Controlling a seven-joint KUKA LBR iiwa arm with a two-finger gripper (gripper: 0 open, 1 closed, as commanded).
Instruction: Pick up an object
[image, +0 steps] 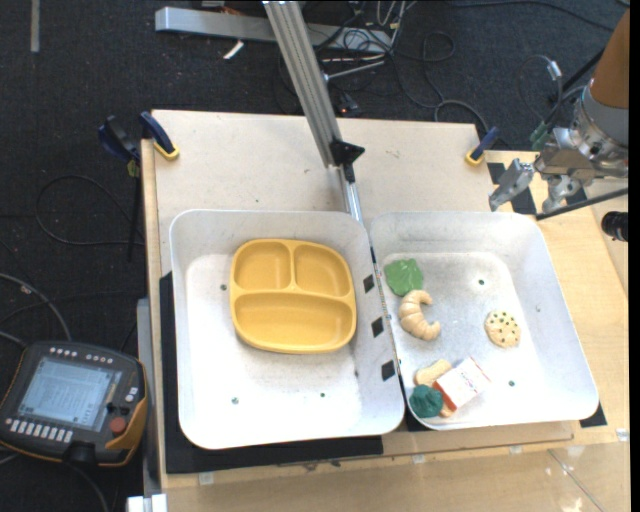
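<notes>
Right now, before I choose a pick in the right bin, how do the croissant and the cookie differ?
The croissant is a pale, curved, ridged crescent, while the cookie is a flat round disc with dark specks. The croissant is the larger and longer of the two. The croissant lies just below the green leaf-shaped piece, near the bin's left wall; the cookie sits alone toward the right side. Both are tan toy foods resting loose on the floor of the right bin.

5 small food toys (420, 312) loose in right bin (545, 300)
</notes>
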